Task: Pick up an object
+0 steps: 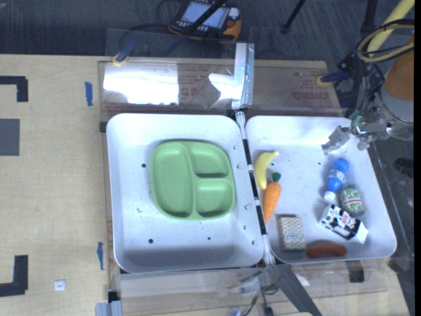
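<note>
no label is reading clearly; the bottle (pixel 336 178) is lying lengthwise, cap toward the near rim; the gripper (pixel 342 137) is hovering open, gripping nothing.

Arm (pixel 399 91) at right edge of camera view: broad orange band over pale grey-white casing below it. Yellow hose and dark cables loop together above orange band. Wrist end: small metallic grey gripper (pixel 342 137) with angular light-grey parts, small teal-green spot near its mount. Finer detail, screws, markings too small to tell.
</note>
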`<move>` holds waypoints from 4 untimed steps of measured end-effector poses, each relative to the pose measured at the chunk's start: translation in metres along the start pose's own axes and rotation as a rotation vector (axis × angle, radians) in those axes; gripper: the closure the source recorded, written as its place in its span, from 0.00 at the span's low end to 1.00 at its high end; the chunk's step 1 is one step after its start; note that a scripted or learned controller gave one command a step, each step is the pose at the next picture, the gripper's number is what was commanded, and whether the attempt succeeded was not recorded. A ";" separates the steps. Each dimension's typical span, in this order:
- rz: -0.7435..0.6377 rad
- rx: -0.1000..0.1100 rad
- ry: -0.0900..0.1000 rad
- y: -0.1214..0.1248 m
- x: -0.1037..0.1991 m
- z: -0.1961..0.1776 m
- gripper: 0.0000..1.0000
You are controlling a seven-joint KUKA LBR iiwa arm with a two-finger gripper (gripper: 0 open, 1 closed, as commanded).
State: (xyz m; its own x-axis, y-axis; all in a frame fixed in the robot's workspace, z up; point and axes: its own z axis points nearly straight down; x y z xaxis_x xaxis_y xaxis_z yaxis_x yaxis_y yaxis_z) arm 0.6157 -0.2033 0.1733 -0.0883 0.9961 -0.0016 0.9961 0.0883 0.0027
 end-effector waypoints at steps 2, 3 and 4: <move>0.231 -0.011 0.022 -0.064 0.002 0.082 0.00; 0.234 -0.010 0.011 -0.066 -0.002 0.074 1.00; 0.325 -0.003 -0.001 -0.036 0.020 0.086 1.00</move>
State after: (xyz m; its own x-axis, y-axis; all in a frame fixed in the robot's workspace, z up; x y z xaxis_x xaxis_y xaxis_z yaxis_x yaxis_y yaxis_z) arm 0.5787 -0.1864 0.0868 0.2345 0.9721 -0.0011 0.9721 -0.2345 0.0061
